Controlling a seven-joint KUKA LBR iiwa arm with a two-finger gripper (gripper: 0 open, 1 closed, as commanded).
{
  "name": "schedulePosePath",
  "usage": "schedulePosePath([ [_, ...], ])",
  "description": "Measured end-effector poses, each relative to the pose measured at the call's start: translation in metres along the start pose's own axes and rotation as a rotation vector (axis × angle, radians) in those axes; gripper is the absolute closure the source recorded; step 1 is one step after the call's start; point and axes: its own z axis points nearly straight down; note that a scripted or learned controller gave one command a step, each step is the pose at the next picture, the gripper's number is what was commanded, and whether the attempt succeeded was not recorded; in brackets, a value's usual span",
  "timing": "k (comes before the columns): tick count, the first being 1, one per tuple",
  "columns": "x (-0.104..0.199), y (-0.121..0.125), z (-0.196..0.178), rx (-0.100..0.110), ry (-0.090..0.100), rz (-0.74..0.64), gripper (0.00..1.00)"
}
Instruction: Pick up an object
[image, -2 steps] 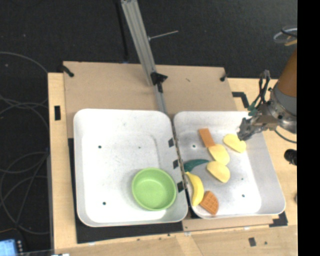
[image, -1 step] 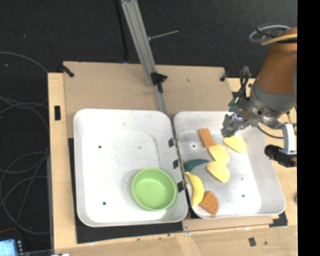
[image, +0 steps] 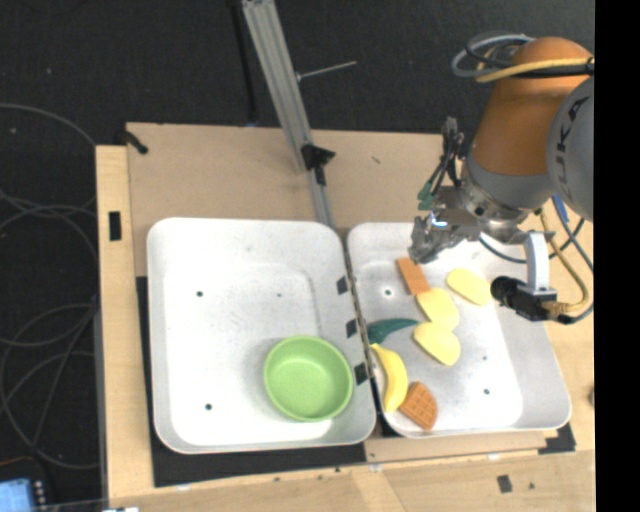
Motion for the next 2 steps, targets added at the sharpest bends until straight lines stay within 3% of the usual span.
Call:
schedulePosePath([
  [2, 0.084, 0.034, -0.001, 0.002, -0.002, 0.005, 1.00],
])
